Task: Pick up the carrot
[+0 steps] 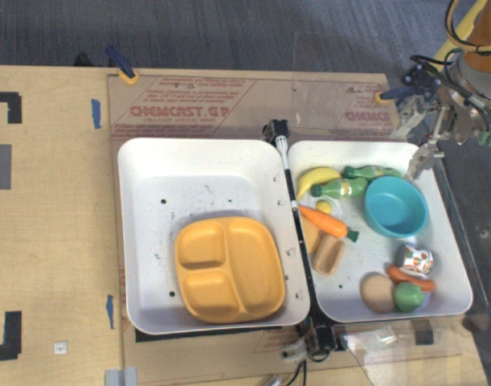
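Since my gripper [423, 159] is hanging over the far right corner of the right bin [458, 273], just past the blue bowl [396, 206], I've got some travel ahead of me. Honestly can't tell from this angle whether I'm open or closed, and nothing shows in my grip.

Stuff that could go sideways, imo: the bowl sits right between me and the target, so a low straight sweep would probably clip its rim and shove it. The green bottle [349, 187] and banana [316, 178] lie along the bin's far edge, close enough to the carrot's orange tip that a sloppy descent might grab or nudge one of them instead. The bun-looking thing [328, 254] lies right against the carrot's near side, so I could pinch both. And it's tight to the left wall, so I might hit the wall first.

Carrot [325, 221] itself: lying flat and slanted by the right bin's left edge, about midway along it, green stub pointing toward the bin's middle. It's well apart from me, across the bin and a bit toward the near edge.
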`<state>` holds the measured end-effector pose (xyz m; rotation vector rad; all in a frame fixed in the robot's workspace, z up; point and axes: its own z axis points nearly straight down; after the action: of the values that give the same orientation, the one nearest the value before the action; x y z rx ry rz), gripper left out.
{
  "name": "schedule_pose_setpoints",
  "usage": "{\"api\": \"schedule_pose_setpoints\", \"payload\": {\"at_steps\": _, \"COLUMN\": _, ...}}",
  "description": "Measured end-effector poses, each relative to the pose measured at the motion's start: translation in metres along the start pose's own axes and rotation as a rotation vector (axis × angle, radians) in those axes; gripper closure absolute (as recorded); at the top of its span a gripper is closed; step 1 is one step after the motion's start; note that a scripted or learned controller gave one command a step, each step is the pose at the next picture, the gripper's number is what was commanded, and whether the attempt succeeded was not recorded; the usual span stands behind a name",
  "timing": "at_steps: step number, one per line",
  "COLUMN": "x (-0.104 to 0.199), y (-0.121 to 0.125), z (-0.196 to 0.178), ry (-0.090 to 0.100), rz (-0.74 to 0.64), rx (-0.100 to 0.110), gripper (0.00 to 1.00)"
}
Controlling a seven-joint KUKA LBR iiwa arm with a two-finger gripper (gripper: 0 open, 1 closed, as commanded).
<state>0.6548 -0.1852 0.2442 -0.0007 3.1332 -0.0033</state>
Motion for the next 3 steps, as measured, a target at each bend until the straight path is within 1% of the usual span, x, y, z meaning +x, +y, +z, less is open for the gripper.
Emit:
{"api": "schedule_pose_setpoints", "payload": {"at_steps": 1, "x": 0.01, "y": 0.067, "z": 0.127, "ry": 0.015, "rz": -0.157, "rx": -0.01, "gripper": 0.0}}
{"api": "schedule_pose_setpoints", "payload": {"at_steps": 2, "x": 0.058, "y": 0.136, "z": 0.052, "ry": -0.008, "rz": -0.25, "rx": -0.005, "gripper": 0.0}}
{"api": "schedule_pose_setpoints", "payload": {"at_steps": 3, "x": 0.125, "y": 0.138, "z": 0.057, "ry": 0.005, "rz": -0.201, "rx": -0.005, "gripper": 0.0}}
